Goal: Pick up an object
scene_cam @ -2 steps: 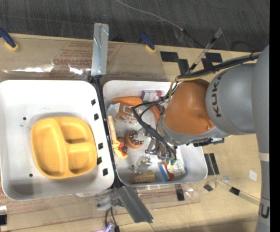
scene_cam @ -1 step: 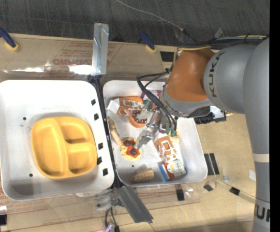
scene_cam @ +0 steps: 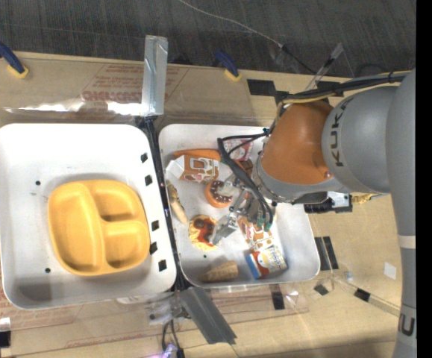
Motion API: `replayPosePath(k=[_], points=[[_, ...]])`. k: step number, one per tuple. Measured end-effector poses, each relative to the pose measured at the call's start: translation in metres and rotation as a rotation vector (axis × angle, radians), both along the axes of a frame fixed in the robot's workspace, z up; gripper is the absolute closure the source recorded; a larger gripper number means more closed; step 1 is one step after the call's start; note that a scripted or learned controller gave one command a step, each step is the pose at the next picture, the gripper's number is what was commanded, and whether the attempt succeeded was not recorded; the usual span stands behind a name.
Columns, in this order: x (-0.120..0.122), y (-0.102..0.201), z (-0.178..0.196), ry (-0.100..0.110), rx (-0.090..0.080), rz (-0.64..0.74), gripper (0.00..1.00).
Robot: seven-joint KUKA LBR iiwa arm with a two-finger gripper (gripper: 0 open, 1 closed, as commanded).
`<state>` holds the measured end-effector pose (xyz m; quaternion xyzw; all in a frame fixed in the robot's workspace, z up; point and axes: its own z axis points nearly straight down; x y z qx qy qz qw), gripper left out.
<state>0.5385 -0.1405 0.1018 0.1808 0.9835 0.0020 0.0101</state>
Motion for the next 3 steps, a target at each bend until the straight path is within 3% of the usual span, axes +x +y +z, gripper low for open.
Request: replayPosePath(k=[1,2,3], points=[[-0.014,0.032,-0.001,0.002,-0.004,-0.109,0.0],[-0.017,0.047,-0.009,0.018,0.001,-0.177,0.0],[-0.012,0.048,0.008,0.003,0.001,-0.171,1.0]])
